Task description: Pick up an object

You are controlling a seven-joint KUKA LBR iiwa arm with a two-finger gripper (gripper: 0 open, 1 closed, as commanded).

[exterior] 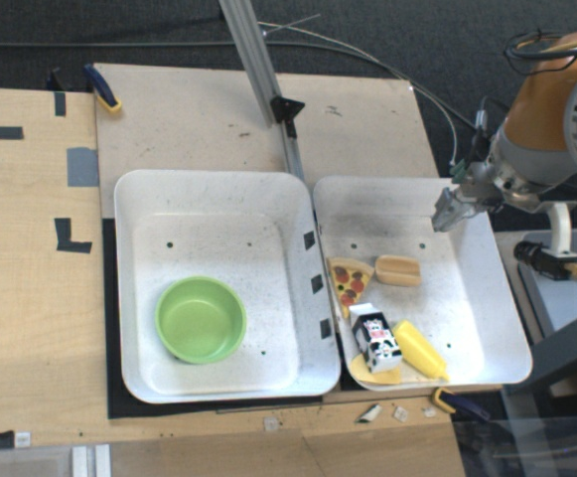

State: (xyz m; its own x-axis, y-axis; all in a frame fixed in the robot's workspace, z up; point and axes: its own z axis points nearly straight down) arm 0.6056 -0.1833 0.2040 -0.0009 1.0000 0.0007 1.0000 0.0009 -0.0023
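1. Nearest us, we see a yellow clamp (457,403) on the wooden bench (30,296).
2. In the right bin (497,296) lie a yellow object (420,353), a black-and-white carton (375,338), a pizza slice (349,282) and a tan bun (397,270).
3. The left bin (139,217) holds a green bowl (201,319).
4. We see the gripper (449,213) over the right bin's far corner; we cannot tell its opening.
5. Beyond, dark carpet (119,18).
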